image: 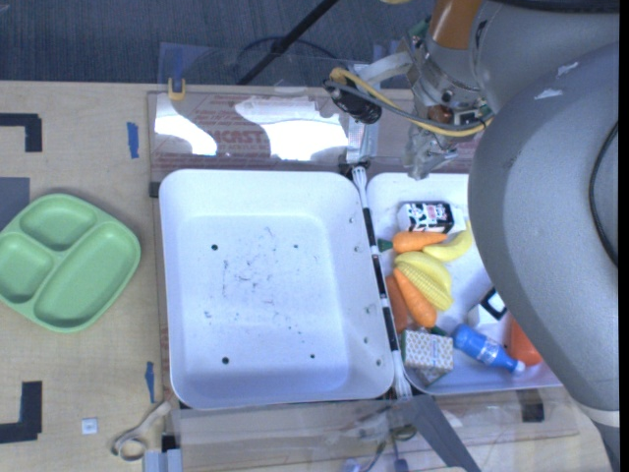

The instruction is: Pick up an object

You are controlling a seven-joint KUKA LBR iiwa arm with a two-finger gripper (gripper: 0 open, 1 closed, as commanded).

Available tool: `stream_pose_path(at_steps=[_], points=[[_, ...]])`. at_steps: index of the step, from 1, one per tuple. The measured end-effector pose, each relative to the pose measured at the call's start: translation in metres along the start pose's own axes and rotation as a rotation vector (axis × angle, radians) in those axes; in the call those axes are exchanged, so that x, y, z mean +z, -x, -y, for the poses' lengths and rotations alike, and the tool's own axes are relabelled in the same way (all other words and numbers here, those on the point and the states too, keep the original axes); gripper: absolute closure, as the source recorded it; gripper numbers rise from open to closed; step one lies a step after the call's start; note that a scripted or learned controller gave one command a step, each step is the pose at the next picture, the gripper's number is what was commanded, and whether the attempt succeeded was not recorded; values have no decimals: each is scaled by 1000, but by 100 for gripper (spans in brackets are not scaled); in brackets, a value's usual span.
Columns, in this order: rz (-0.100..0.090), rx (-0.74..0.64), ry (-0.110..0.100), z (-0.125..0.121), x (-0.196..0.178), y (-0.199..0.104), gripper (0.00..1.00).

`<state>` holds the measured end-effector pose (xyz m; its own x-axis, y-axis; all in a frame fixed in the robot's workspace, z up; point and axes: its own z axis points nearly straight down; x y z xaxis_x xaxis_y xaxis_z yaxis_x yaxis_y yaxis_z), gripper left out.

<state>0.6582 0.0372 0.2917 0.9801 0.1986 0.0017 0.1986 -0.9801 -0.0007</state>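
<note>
Camera view has the gripper [421, 162] hanging above the right bin's [432, 386] far edge, can't tell its state, while carrots [417, 300], corn [428, 275] and a blue bottle [486, 349] sit piled there, probably for easy reach.

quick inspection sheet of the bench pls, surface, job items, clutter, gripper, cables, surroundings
surface: wooden bench bearing two white bins side by side; left bin shows scuff marks.
job's things: right bin holds a black-and-white carton, yellow corn, carrots, a blue bottle, a patterned box.
clutter: green divided plate on the bench, left of the bins.
grippers: gripper above the right bin's far edge, nothing seen between its fingers.
cables: yellow cable near the wrist.
surroundings: blue tape marks, dark floor beyond.
</note>
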Motion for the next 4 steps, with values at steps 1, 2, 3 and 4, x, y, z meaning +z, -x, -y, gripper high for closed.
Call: stream_pose_path(at_steps=[1,2,3,4], points=[[3,1,-1,45,92,3,100],[6,-167,-1,-48,75,22,100],[3,-13,-1,0,99,18,100],[2,0,-1,-15,107,12,100]])
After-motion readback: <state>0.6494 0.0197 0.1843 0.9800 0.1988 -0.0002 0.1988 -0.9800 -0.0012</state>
